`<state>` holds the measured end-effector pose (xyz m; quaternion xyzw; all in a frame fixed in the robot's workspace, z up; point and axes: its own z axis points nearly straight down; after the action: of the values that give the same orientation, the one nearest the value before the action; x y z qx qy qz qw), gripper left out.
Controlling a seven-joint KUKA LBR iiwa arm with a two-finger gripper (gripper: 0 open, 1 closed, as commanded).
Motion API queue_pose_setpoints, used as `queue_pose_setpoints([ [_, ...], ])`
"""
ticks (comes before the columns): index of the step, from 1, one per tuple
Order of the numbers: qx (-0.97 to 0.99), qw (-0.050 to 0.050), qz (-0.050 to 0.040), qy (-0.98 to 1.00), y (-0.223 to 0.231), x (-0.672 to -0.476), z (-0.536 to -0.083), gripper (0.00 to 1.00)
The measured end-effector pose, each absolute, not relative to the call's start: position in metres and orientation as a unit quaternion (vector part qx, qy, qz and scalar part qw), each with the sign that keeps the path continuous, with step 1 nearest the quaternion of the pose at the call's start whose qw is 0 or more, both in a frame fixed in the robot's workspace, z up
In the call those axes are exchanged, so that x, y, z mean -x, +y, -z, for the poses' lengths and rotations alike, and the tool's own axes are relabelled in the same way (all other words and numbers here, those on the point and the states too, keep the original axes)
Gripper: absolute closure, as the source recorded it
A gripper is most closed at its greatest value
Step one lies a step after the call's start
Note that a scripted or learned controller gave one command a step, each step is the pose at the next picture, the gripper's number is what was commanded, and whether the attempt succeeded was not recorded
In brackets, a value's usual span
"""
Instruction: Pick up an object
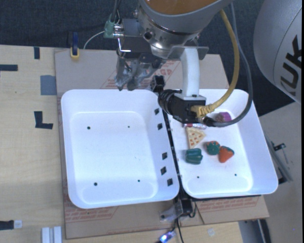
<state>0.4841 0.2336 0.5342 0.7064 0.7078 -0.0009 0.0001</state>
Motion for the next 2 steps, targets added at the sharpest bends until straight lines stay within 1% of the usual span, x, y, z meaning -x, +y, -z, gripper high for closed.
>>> queue_pose_setpoints([
  [1, -0.707, 0.0, 0.0015, 0.707, 0.233, -0.55, -0.532, 1.0],
  [2, -0.706, -0.001, 0.0024, 0.708, 0.228, -0.483, -0.528, 1.0],
])
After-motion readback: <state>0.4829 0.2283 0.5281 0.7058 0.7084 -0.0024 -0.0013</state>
